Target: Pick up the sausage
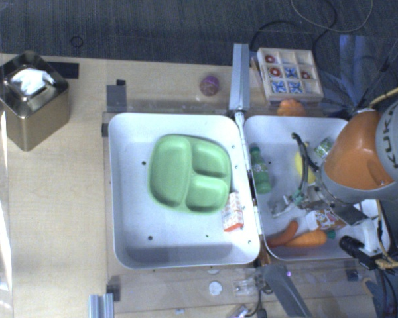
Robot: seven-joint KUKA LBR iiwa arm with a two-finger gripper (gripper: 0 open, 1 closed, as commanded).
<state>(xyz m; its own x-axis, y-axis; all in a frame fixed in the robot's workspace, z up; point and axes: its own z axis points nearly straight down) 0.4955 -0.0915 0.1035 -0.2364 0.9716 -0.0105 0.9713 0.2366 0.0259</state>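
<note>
Two white bins sit side by side on a pale worktop [66, 197]: the left bin [129, 237] holds a green divided plate [189, 172] and a small red-and-white carton [233, 212]. The right bin [268, 128] holds a green bottle [259, 169], a yellow item [299, 165], and at its near edge the reddish sausage [283, 233] touching an orange carrot [306, 239]. The hand [298, 199] hovers just above them; whether it is clenched or released cannot be told.

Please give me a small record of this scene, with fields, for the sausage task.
target: sausage, right bin, near front wall
beside target: carrot, touching or almost
gripper: above right bin, behind the sausage, not holding it
left bin: green divided plate, small carton
also in right bin: green bottle
</note>
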